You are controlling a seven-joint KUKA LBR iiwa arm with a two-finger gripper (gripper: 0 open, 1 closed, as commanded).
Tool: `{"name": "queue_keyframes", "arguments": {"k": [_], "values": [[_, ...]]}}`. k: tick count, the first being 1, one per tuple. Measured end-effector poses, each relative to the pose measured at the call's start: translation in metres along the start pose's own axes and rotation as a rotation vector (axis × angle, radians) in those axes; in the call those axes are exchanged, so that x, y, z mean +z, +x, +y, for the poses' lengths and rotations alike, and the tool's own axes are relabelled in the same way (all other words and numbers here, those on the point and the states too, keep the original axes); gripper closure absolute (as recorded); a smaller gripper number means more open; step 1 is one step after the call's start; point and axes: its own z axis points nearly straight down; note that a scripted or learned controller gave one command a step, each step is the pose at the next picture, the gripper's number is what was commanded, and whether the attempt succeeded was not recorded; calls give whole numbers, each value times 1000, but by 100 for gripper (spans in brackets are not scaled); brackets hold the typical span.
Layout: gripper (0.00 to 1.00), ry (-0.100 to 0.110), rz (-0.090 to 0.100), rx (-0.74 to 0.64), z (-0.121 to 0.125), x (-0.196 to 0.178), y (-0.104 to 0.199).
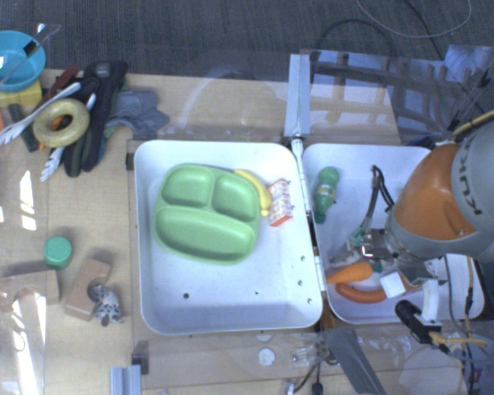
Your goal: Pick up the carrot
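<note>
Carrot (351, 273) lies at the near edge of the right bin (346, 159), partly covered by my hand (374, 252); I can't tell its grip state. A red piece (364, 295) sits just nearer. Farther back, a green bottle (325, 187). Left bin (222, 303) holds a green tray (206, 212), banana (256, 186) and packet (280, 202).

The arm (445, 208) is covering much of the right bin (346, 159) and the carrot's (350, 273) far end, while the pincer (375, 249) is sitting too blurred to read.
</note>
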Motion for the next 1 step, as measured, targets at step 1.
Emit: {"name": "queue_keyframes", "arguments": {"k": [1], "values": [[100, -9, 0, -2, 4, -12, 0]]}}
